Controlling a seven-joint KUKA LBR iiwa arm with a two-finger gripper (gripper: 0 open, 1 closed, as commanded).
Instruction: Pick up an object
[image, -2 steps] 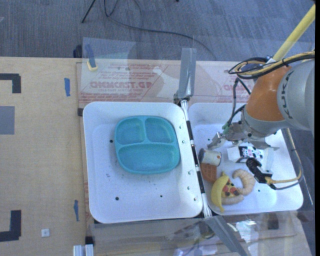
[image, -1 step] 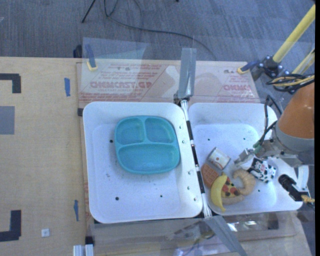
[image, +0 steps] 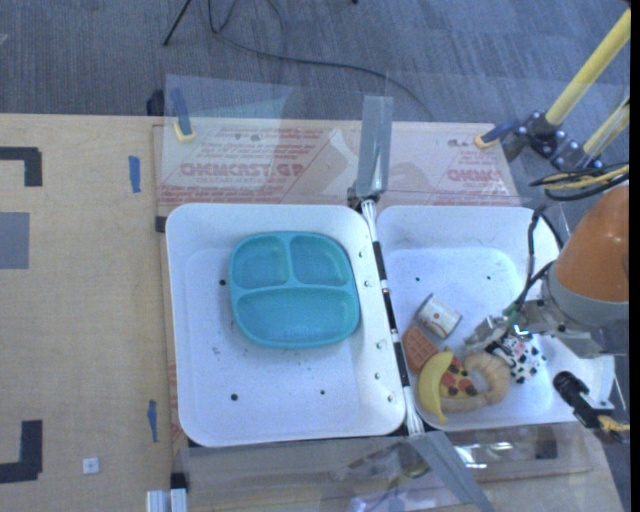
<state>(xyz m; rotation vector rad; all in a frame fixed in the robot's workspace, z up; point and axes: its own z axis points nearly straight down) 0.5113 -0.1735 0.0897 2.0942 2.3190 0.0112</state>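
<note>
Gripper (image: 497, 330), opening indiscernible, above a black-and-white spotted toy (image: 520, 358); beyond it, a smooth teal sectioned plate (image: 294, 290).

The teal plate (image: 294, 289) looks like smooth matt plastic; both white bins (image: 200, 380) look plastic, faintly speckled; the bench (image: 80, 330) looks like pale wood.

Teal divided plate (image: 294, 289) in left bin (image: 190, 400) — blue tape strips (image: 134, 173) on bench (image: 70, 330).
</note>
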